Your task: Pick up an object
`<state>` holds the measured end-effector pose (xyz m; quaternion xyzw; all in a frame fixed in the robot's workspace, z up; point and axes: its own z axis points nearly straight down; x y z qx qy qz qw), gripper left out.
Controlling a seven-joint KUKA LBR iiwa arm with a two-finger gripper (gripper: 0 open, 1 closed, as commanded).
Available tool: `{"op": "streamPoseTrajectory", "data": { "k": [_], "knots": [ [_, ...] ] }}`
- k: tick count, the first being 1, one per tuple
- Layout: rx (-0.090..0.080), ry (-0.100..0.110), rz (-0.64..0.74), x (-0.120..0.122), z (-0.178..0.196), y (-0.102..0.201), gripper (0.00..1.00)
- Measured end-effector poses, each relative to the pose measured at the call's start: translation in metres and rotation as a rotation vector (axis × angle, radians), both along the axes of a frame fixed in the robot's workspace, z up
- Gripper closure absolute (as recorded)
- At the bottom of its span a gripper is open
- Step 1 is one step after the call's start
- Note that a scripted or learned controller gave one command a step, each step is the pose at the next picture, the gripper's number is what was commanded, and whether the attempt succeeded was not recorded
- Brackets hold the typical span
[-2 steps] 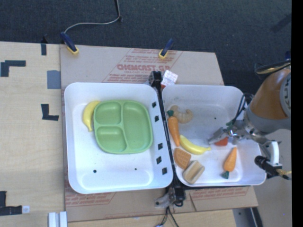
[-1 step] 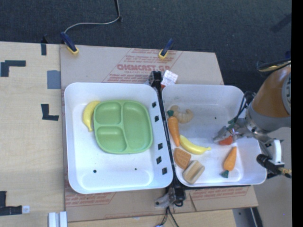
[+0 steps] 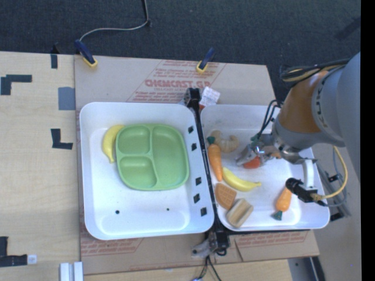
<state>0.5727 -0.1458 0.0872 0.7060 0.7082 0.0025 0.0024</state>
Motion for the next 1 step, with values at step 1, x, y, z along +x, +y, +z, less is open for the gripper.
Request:
{"op": "streamPoseTrajectory", "data": {
  "k": [1],
  "knots": [
    [0.0,0.007,-0.001,-0.0195,0.097,0.088,1.0]
  ]
}}
